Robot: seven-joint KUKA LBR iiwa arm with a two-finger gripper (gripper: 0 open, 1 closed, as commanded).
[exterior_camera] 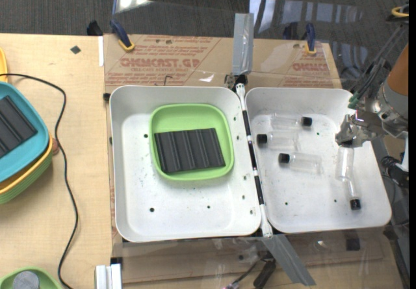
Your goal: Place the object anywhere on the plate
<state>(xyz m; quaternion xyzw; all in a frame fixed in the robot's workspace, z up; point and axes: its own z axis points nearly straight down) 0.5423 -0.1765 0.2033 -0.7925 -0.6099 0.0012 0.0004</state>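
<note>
Bins sit side by side on the table (52, 216). The left bin (130, 216) holds a green plate (158, 119) with rounded corners, and on it lies a dark ribbed mat (192, 150) that covers most of its middle.

The right bin (312, 213) holds several clear plastic tubes with black caps. One tube (290, 123) lies near the far wall with its cap toward the right, a second tube (300, 162) lies near the middle with its cap toward the left, and a third tube (348, 180) lies near the right wall, running toward the near edge with its cap at the near end. A loose black cap (261, 139) rests close to the divider between the bins.

At the right wall of this bin the pincer (348, 138) hangs just above the far end of the third tube. Whether it is spread or pinching the tube, I cannot tell.
</note>
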